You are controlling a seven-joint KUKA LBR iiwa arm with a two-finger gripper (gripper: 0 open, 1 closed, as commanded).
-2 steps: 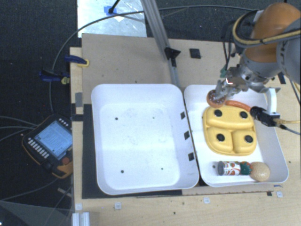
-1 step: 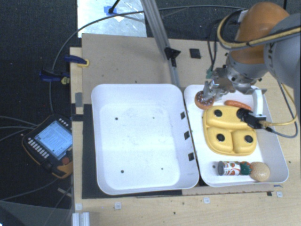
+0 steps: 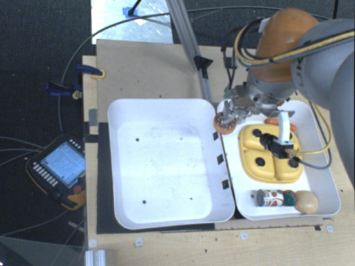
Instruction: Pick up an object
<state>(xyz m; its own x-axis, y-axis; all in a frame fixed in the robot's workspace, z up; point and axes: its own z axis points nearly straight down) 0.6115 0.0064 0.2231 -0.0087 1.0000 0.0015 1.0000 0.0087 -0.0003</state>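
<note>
Hand [image 3: 228, 117] hovers beside small round brown object [image 3: 224, 127].

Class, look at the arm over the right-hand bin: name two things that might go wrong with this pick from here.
1. The pincer sits at the bin's inner rim by a small brown round thing; it may strike the rim.
2. The yellow toy and the can lie close together; a reach could push them.

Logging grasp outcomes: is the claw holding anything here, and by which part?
Cannot be told. The claw sits right above a small round brown object at the right white bin's left rim; no grip is visible.
</note>
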